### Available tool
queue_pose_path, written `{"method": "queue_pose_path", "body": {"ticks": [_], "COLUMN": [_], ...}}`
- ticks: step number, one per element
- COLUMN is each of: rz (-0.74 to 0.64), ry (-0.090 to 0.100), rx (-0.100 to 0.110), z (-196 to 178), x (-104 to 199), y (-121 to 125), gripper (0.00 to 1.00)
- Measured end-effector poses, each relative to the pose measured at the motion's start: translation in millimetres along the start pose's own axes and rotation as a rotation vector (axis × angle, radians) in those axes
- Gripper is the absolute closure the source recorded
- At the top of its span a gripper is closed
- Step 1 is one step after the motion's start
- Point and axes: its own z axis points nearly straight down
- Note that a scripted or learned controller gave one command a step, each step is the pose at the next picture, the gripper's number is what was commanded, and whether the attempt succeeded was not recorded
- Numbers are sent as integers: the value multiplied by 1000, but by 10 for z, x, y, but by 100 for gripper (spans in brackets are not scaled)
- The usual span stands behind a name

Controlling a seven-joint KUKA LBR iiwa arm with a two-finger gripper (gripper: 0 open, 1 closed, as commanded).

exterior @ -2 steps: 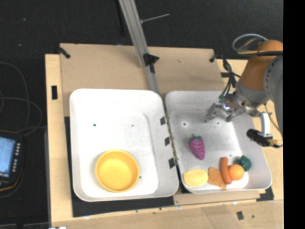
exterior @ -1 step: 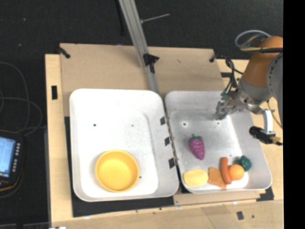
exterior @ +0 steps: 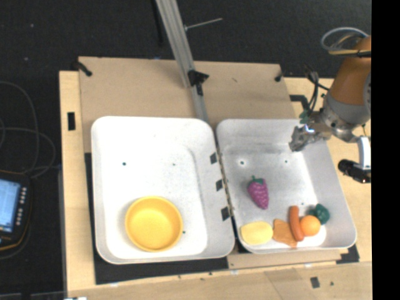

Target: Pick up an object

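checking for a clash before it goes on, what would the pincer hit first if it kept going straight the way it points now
The pincer points down and leftward over the right bin's far end. Nothing lies in that line, so it would probably meet the bare bin floor first. The purple fruit lies nearer the camera, off that path, though depth is unclear.

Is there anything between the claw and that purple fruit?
No. In the camera view, only bare white bin floor lies between the gripper and the purple fruit.
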Motion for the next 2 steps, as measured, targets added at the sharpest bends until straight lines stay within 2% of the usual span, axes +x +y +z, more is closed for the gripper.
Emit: {"method": "queue_pose_path", "body": {"ticks": [1, 2], "rz": [-3, -4], "ry": [-1, 0], "rx": [-5, -2], "z": [-457, -623], "x": [-39, -52], "y": [64, 72], "gripper": [100, 100]}}
